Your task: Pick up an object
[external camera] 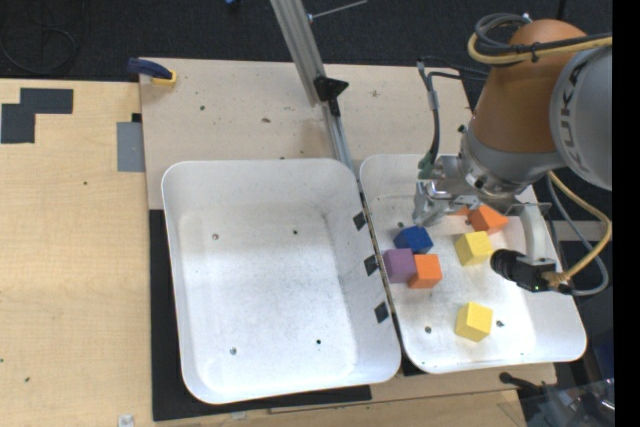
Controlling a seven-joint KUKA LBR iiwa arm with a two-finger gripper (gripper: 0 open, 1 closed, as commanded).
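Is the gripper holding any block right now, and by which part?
Cannot be told: the gripper sits low in the right bin above the blue block.

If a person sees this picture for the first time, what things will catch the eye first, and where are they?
First comes the big grey arm with its orange band, reaching in from the right, its gripper low over the right bin. Next are the bright blocks clustered in that bin: a blue block, a purple block touching an orange block, and two yellow blocks farther right. The left bin draws the eye by its plain white floor.
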